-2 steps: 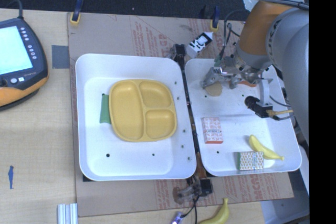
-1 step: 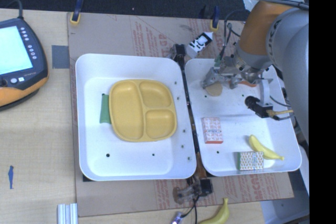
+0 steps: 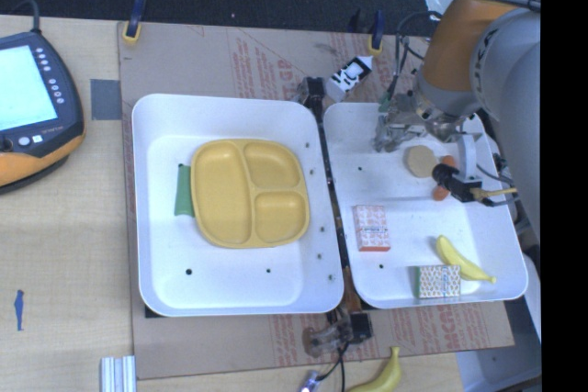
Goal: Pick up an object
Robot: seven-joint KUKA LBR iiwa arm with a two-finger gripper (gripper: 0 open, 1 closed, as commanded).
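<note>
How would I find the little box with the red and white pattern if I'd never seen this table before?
Look at the right white bin, the one the grey arm reaches into. Near its left wall, about halfway down, lies the small flat box. It is the one with a red-and-white pattern on top, unlike the yellow banana and the green-and-blue box farther right, near the front.

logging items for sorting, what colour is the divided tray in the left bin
Yellow: the divided tray shows plainly in the camera view.

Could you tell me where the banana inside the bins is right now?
The banana lies in the right bin, near its front right corner, just above the small box.
</note>
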